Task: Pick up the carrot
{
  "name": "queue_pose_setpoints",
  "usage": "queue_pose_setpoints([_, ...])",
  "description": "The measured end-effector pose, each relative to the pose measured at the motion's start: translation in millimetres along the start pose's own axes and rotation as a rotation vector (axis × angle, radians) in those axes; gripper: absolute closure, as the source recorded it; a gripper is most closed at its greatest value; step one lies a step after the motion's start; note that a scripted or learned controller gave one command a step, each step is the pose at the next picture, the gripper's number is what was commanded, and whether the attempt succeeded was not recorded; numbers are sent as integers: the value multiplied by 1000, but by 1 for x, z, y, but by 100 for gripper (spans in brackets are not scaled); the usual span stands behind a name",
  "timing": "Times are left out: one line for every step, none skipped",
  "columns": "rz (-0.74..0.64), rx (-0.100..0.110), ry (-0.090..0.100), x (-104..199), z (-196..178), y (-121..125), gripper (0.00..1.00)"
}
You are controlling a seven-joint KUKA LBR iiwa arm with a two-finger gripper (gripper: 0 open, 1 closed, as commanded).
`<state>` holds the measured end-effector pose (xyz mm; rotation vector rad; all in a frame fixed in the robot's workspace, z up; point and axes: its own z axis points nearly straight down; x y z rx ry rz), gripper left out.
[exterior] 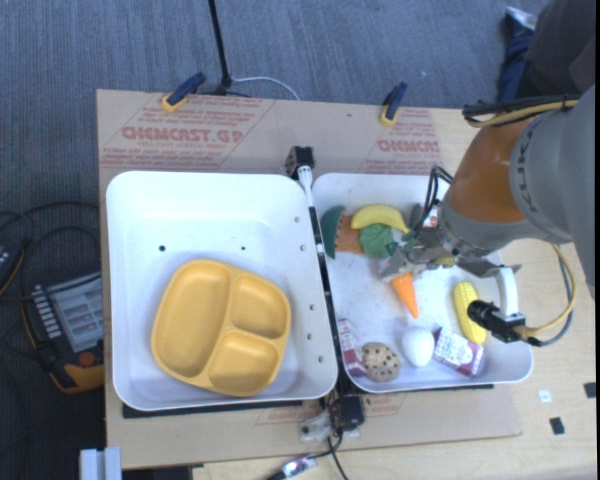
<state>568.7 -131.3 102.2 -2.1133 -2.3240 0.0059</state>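
1. The carrot [407,293] lies in the right bin [510,373], just under the claw [417,255]; whether the claw is wide or narrow I cannot tell
2. Risk: green leafy item [377,239], banana [379,215] and corn [467,311] crowd close, so a grasp may snag one
3. Left bin [130,208] holds a yellow tray [220,326]; egg [417,347] sits in the right

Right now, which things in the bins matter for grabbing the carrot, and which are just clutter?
For the job:
- carrot, right bin, lying free
- gripper, just above the carrot

Lying about:
- banana
- green leafy item
- corn cob
- egg
- speckled cookie
- small red packet
- yellow divided tray, left bin
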Motion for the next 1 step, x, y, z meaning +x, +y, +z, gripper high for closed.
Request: queue_pose_setpoints([122,-7,1,71,-85,49,100])
